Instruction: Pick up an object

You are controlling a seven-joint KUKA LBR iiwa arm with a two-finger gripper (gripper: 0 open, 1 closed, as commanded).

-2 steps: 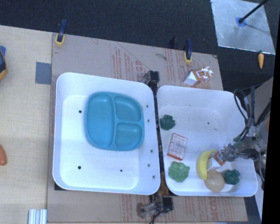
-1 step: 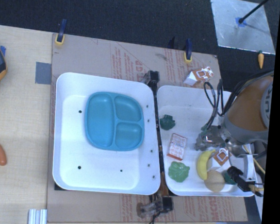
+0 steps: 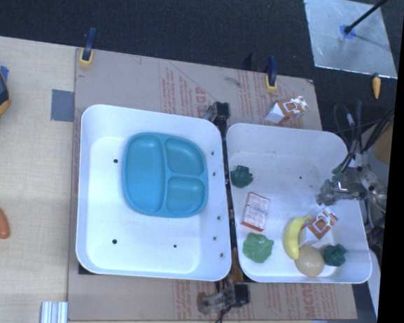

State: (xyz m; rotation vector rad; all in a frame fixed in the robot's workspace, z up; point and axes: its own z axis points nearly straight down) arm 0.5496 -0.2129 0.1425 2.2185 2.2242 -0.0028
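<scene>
From the camera above the bench, you see the metal two-finger gripper [image 3: 334, 191] low over the right shallow white bin [image 3: 288, 140], near its right wall; how it is set you cannot tell. Nothing looks picked yet. Just below it lies a small orange-and-white carton [image 3: 322, 223], beside it a yellow plastic banana [image 3: 292, 236], lower still a beige round potato [image 3: 310, 261]. The grasp and lift remain.
</scene>
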